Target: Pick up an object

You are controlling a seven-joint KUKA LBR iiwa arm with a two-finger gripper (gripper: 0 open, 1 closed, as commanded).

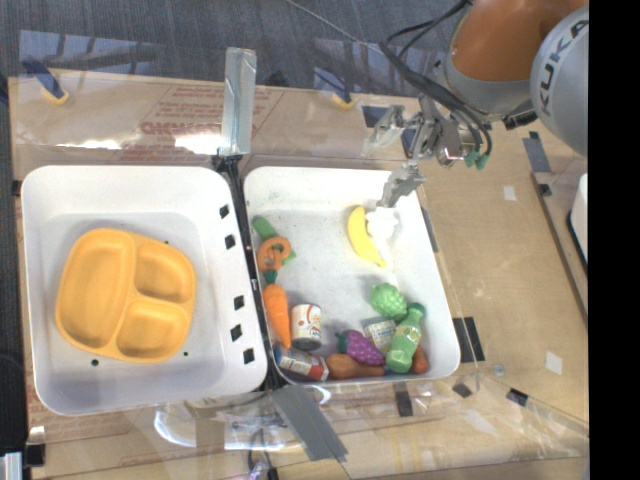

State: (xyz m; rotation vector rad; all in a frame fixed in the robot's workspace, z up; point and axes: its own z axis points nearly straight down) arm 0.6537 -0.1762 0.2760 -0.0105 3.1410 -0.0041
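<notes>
Down at the near edge of the right bin (pixel 440 298) there's a whole pile of toy food jammed together: a carrot (pixel 275 313), a small can (pixel 306 325), purple grapes (pixel 364 347), a green bottle (pixel 404 343) and some green bumpy thing (pixel 389 299). Left bin (pixel 40 268) just has a yellow divided tray (pixel 125 294) sitting in it. The obvious target, if you ask me, is the banana (pixel 364 238), lying on its own in the far part of the right bin with a white lump (pixel 383 224) touching its far end. The end effector (pixel 405 180) is hanging over the far right corner of that bin, and the banana sits just beside and a bit toward the camera and left of it. Its long axis runs roughly away from the camera, slightly slanted, so I'd guess the fingers need to close across that. Honestly can't tell how wide the end effector is spread from this angle, and I see nothing in it. Pretty easy pick compared to that pile, I reckon.
</notes>
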